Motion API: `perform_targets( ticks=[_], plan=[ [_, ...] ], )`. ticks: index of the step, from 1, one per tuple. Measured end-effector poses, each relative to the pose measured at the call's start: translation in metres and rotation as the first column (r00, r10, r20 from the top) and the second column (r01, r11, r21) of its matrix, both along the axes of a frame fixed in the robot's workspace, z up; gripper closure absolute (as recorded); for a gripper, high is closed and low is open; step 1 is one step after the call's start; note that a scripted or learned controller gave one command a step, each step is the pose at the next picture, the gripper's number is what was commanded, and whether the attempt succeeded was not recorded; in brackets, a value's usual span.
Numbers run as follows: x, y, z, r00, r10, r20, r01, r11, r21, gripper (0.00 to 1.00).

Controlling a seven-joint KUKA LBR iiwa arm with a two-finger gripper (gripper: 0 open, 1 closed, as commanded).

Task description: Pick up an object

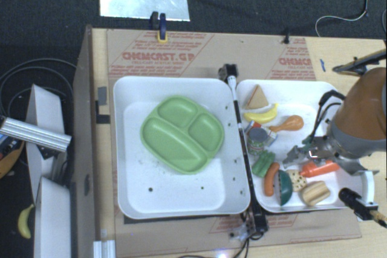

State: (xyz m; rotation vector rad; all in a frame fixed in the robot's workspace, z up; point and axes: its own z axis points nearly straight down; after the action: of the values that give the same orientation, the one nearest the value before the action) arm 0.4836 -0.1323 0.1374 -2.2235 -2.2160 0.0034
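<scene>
A: Report hazards, left to right.

B: The left bin (130,190) holds only the green divided plate (182,133), which lies well apart from the work area and poses no risk. The right bin (302,86) is the concern. Its items are crowded at lower centre-right of the frame: the green pepper (262,163), the sausage (271,179), the teal piece (285,188), the bread roll (315,192) and the carrot (318,169) lie touching or just beside one another.

A: Consequence?

B: The gripper (308,153) sits low over that cluster, just above the carrot. A descent here is likely to strike a neighbour, push items aside, or close on two at once. The rounded shapes may also slip out.

A: State of the fingers?

B: It cannot be told; the arm's bulk and blur obscure them. No item is seen held.

A: Legible text?

B: The brown sheet on the tabletop (181,51) reads "CHEMCAST GP" in red, repeated at upper right, partly cut off.
</scene>
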Motion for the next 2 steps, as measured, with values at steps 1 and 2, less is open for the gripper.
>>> perform_targets(
  ticks=[1,2],
  plan=[
    [0.003,0.040,-0.055,1.000,0.009,0.004,-0.009,1.000,0.001,0.00],
    [0.096,-0.027,-0.016,1.000,0.007,0.017,-0.007,1.000,-0.007,0.00]
  ],
)
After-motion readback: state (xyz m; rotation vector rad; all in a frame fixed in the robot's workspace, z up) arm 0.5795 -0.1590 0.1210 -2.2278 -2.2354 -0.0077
